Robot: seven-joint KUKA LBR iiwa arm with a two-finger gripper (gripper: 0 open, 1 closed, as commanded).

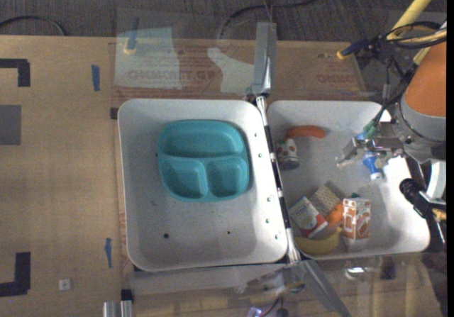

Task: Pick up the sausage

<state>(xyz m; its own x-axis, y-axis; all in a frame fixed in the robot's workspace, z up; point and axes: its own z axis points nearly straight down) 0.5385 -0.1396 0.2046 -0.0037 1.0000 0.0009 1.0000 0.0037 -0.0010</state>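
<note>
while the arm reaches in from the right, the camera view places the gripper (369,149) above the right bin (397,113), and whether it is released or clenched cannot be told from this height. the sausage (306,132) lies apart from it near the bin's far wall, with a small can (288,153) just beside it toward the divider. likely failures: a descent off the sausage's narrow axis would roll it aside; a contact with the can would shove both against the wall. the cartons (356,218), cracker (327,198) and banana (316,243) cluster well apart at the near edge and pose little risk. the teal tray (203,159) sits in the left bin (138,188).
</note>
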